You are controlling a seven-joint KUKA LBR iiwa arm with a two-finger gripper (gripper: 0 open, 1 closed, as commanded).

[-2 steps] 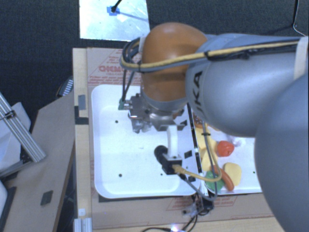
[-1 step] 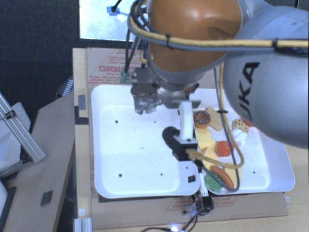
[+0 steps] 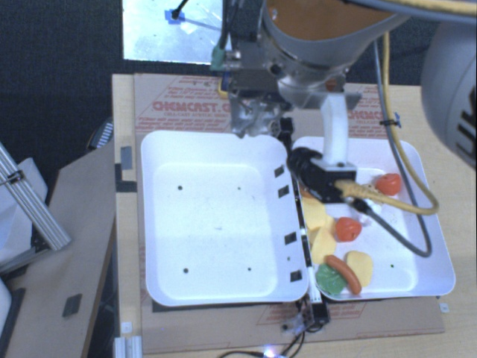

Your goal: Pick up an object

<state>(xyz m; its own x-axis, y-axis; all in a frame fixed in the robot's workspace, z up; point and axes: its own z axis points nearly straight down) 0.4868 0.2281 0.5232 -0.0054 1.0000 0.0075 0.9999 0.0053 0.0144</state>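
The gripper hangs at upper centre, above the far corner of the left bin; open or shut, I can't tell. A tomato and sausage lie lower right. Approach step, I'd judge: next it must shift right and descend onto one.

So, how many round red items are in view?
2: one red ball toward the right bin's far side, the other nearer its middle. The arm may hide more.

Grey arm, orange band, metallic tool
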